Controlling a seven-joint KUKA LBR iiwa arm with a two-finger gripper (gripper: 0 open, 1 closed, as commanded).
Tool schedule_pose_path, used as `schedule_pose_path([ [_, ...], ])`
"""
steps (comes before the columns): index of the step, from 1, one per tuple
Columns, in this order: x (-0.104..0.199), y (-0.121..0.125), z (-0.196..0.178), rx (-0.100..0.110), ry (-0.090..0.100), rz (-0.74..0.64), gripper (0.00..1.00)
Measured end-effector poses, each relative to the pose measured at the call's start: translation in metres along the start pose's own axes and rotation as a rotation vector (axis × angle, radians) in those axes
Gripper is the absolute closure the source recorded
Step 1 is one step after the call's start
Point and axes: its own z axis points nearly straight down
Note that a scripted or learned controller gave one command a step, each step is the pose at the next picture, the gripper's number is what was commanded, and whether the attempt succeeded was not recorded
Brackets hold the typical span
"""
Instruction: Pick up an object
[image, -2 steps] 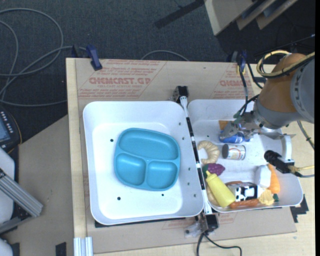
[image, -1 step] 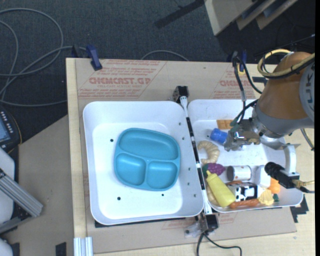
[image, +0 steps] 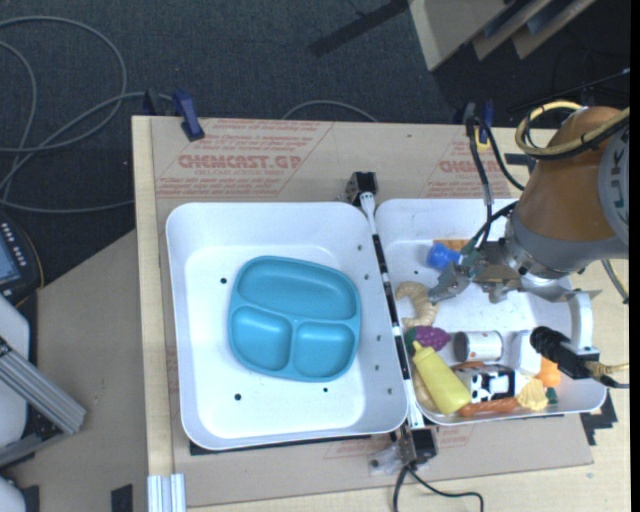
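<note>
The right bin (image: 420, 218) holds several small objects. My gripper (image: 472, 288) hangs over its middle, fingers spread open with nothing between them. A blue object (image: 444, 256) lies just behind and left of it. Left of the gripper is a beige piece (image: 411, 293), with a purple piece (image: 427, 336) in front of that. A yellow bottle (image: 438, 378) lies near the front left corner. Beside it are a white cylinder with a dark cap (image: 481, 346) and a black-and-white item (image: 492, 383).
The left bin (image: 200, 300) holds a blue divided plate (image: 293, 317). An orange carrot-like piece (image: 496, 406) and a yellow-orange piece (image: 534, 396) lie along the right bin's front wall. The grey and orange arm (image: 575, 200) covers the right bin's far right part.
</note>
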Motion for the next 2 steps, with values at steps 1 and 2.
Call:
schedule_pose_path([
  [1,-0.053,0.143,0.035,-0.012,-0.006,-0.001,0.00],
  [2,-0.029,0.118,0.103,0.002,0.000,-0.002,0.00],
])
